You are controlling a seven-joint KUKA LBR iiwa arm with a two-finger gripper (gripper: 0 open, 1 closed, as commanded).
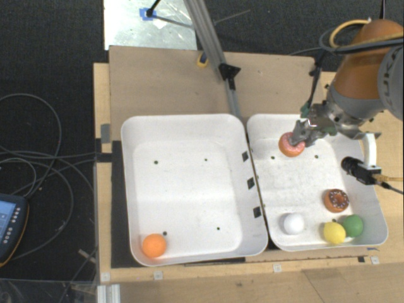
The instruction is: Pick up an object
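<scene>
Pink-frosted and ring-shaped, a doughnut (291, 145) lies near the far-left corner of the right bin (303, 182). The gripper (306, 131) sits right over the doughnut's upper right edge, and its dark metal fingers overlap the frosting; whether they are spread or closed on it cannot be told at this size. Nearer the camera in the same smooth white bin are a chocolate-brown doughnut (336, 200) with pale sprinkles, a round white ball (293, 223), a yellow lemon-shaped piece (334, 232) and a green ball (353, 225) touching it on the right. The left bin (183, 182), shallow with rounded corners, holds an orange ball (153, 245) in its near-left corner. Both bins rest on a tan board bench (164, 81). No writing is readable anywhere.
</scene>
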